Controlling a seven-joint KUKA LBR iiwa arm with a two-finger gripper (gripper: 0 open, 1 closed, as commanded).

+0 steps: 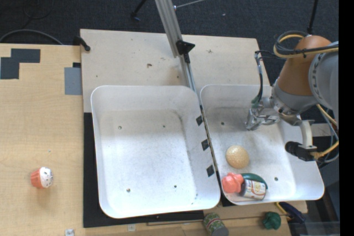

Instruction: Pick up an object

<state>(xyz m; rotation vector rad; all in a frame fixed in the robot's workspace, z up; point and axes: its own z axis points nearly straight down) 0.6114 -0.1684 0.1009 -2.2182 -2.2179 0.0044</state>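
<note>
My gripper (254,120) hangs low over the upper middle of the right bin (310,188), below the orange-banded wrist (298,72). A tan, egg-shaped ball (237,156) lies on the bin floor a short way below and to the left of the gripper, apart from it. At the front edge of the same bin a small bottle with a red cap and a dark green label (245,185) lies on its side. I see nothing between the gripper and the bin floor.
The left bin (105,119) adjoins the right one along a ridge with black clips. A grey metal strut (166,8) slants in from the back. A small red and white object (41,178) sits on the wooden board at left. Two green items (271,220) lie by the front edge.
</note>
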